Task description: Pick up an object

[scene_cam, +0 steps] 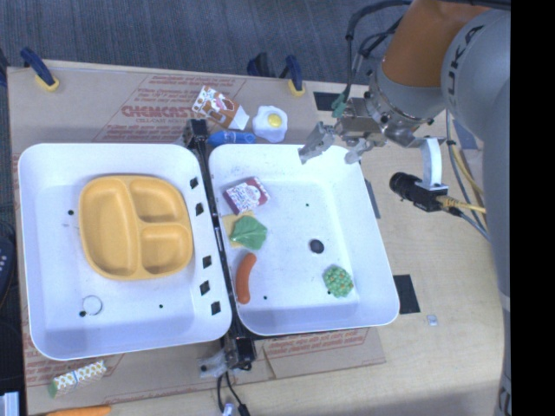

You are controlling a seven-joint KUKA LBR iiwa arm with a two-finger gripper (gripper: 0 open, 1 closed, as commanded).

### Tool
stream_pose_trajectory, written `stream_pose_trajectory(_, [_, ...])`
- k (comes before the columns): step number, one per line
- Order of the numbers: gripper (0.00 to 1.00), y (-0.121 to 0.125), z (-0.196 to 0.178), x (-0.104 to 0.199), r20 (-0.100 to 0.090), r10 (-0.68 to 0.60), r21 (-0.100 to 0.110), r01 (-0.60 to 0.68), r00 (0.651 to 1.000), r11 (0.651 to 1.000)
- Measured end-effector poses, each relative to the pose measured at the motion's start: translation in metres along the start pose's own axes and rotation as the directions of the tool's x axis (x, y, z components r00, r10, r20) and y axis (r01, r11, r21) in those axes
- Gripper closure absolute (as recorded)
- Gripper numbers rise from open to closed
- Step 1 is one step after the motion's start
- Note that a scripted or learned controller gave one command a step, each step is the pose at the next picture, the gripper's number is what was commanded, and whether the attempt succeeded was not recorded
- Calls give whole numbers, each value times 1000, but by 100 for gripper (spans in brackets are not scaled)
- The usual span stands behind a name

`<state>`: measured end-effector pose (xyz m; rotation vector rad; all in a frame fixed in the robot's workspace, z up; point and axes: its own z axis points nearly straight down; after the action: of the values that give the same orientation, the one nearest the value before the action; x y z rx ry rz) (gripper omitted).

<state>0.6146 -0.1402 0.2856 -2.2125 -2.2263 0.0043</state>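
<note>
My gripper (334,148) hangs above the far edge of the right bin (364,232), its two grey fingers spread open with nothing between them. In that bin lie a dark red packet (246,195), a green leafy piece (248,231), an orange-red sausage (244,277), a small dark round piece (316,247) and a green knobbly lump (338,280). The packet is the nearest of these, to the left of the fingers and nearer the camera.
The left bin (43,258) holds a yellow divided tray (135,225). Behind the bins lie a fried-egg toy (271,121), a blue item (231,136) and a small printed pack (212,104). A black cable plug (418,189) juts from the arm at right.
</note>
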Motion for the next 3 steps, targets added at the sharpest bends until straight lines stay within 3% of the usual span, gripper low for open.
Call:
stream_pose_trajectory(1, [0, 24, 147, 25, -1, 224, 3, -224, 975, 975])
stream_pose_trajectory(2, [0, 44, 190, 49, 0, 241, -4, -241, 971, 971])
stream_pose_trajectory(3, [100, 46, 178, 49, -2, 236, -6, -236, 972, 972])
